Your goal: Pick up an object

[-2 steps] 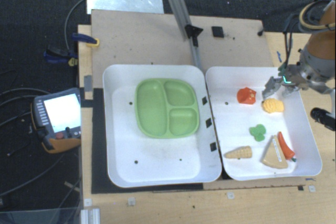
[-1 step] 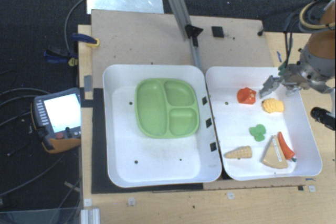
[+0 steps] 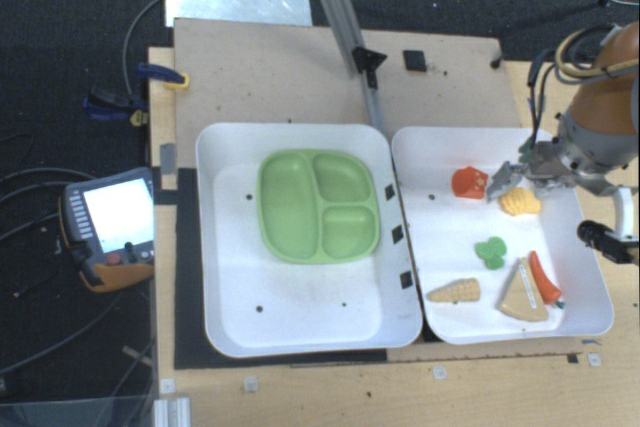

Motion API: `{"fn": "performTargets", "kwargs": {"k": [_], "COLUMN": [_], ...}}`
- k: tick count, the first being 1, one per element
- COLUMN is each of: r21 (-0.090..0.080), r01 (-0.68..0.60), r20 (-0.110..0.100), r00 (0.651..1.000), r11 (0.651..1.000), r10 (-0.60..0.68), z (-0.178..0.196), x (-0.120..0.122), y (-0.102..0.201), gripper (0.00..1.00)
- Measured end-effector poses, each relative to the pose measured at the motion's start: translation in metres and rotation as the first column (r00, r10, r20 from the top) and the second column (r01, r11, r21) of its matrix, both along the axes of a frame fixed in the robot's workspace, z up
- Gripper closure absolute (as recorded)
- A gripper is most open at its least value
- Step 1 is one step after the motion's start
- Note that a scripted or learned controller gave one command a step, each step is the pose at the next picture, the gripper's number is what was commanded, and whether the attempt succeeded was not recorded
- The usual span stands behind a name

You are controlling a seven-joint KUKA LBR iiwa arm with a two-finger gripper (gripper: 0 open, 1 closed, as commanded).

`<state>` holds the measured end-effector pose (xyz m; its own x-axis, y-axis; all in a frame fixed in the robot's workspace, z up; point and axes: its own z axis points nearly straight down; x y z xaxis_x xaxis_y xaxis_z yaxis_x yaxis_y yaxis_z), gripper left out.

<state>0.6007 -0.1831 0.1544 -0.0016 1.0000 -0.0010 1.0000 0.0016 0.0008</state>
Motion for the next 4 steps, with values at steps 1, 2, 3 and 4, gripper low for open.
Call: {"fn": "performTargets", "kwargs": {"k": [1,2,3,4], "r21": [0.001,-0.001,0.0,0.0], "r01": [0.0,0.001,0.0,-0.003], "r20": [-0.001,0.005,0.012,0.003], "r00": [1.0,1.0,1.0,1.0], "r11": [1.0,1.0,1.0,1.0], "r10": [0.0,-0.001,0.0,0.003], "z": [-0.051,-0.068,-0.055,0.008], "x": [-0.009,-0.007,-0.004,-0.002], "y": [0.005,0.004,0.005,0.004], "gripper": [0.0,0.0,1.0,1.0]}}
